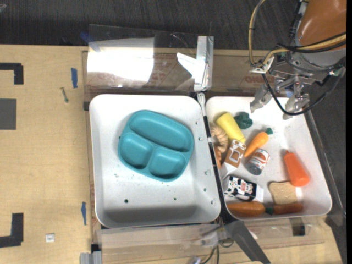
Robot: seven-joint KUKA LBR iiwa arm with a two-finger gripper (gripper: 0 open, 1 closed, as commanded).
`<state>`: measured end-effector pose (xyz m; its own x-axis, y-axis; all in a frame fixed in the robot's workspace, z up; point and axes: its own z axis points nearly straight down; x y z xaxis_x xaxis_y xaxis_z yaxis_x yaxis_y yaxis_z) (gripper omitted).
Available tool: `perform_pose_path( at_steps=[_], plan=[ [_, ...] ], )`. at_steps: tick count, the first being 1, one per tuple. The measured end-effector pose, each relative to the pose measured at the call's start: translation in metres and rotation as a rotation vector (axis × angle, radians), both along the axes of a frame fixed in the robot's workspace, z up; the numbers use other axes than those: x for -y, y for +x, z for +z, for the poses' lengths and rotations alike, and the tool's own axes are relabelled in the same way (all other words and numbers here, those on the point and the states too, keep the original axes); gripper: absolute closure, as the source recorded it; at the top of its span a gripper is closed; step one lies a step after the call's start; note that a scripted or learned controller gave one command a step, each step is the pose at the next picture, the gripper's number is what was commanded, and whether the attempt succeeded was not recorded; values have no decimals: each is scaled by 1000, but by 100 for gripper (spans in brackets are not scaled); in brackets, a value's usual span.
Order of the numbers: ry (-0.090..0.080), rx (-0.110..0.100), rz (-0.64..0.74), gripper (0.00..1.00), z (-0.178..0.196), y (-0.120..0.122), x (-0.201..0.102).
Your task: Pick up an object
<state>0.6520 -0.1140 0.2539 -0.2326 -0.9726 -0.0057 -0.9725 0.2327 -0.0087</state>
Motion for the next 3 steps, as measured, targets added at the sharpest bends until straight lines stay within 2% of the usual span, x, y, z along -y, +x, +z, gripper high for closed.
perform_pose_path(
  at_steps=[1,2,3],
  plan=[
    [2,-14,-42,0,-105,-48,22],
    [-2,0,-160,0,-165,-98,26],
    [-12,3,-225,0,-163,-71,2]
  ],
)
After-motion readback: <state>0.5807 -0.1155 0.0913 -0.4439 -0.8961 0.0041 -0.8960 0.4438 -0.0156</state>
